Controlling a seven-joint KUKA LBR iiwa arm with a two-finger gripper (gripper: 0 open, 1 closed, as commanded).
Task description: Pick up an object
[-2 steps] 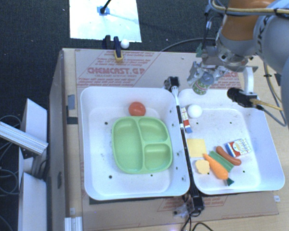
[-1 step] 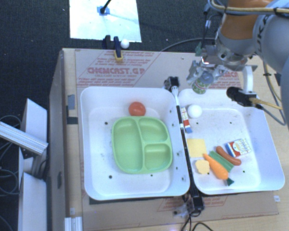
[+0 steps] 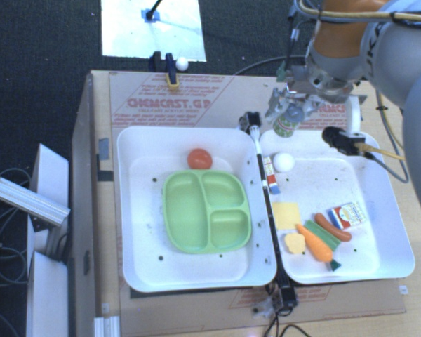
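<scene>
1. The tool (image 3: 292, 112) hangs over the far edge of the right bin (image 3: 389, 209), near that bin's far-left corner.
2. A small green bottle (image 3: 288, 124) sits between the tool's fingers, gripped near its top and raised above the bin rim.
3. The right bin holds a white egg (image 3: 284, 162) near its far-left corner, a yellow cheese slice (image 3: 286, 215), a carrot (image 3: 316, 243), a sausage (image 3: 332, 227), a small carton (image 3: 347, 215) and a yellow chip-like piece (image 3: 295, 243), all toward the near half.
4. The left bin (image 3: 140, 188) carries a green divided plate (image 3: 206, 210) at its centre; a red tomato (image 3: 200, 159) lies just beyond the plate's far edge.
5. A narrow red, white and blue item (image 3: 271, 176) lies along the rim shared by the two bins.
6. Both bins rest on a cardboard sheet (image 3: 168, 98) covering the desk.
</scene>
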